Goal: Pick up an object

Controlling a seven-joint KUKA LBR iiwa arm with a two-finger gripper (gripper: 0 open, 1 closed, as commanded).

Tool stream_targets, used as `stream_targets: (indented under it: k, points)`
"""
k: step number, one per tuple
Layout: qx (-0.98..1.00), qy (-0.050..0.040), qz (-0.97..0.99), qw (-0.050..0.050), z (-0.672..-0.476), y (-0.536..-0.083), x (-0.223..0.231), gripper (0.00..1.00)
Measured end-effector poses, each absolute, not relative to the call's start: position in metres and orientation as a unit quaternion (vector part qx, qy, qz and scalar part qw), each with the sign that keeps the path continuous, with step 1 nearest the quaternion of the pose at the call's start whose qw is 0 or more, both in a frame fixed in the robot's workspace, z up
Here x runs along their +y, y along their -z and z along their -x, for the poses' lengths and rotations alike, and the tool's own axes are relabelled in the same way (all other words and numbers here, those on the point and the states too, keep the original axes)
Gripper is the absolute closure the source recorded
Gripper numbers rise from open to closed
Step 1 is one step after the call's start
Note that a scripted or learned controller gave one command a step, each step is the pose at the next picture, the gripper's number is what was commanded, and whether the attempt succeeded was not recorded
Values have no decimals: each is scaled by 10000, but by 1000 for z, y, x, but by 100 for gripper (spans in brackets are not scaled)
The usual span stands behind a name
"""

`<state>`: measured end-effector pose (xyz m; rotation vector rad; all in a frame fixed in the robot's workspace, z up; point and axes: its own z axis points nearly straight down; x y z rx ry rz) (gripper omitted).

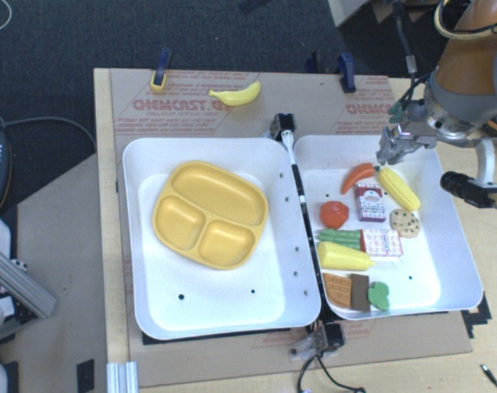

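A yellow divided plate (210, 214) lies in the left bin (142, 219). A toy banana (237, 95) rests on the bench's (117, 105) far edge, between two clamps.

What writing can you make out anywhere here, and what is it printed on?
"CHEMCAST": red letters on the brown board behind the bins, seen again near its right end; the smaller lines under it are too blurred to read.
Small red box in the right bin: it has a label, too small to read.
Pink and white packet: printed pattern, unreadable.
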<state>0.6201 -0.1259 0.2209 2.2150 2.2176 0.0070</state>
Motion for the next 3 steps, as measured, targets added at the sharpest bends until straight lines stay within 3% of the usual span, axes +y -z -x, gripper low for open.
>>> stream_targets:
  k: [1,3]
  points:
    - [7093,-2,-7049,-20,-611,-216,-64,100]
    - [7092,3,-7050,-23,-592,-213,31,100]
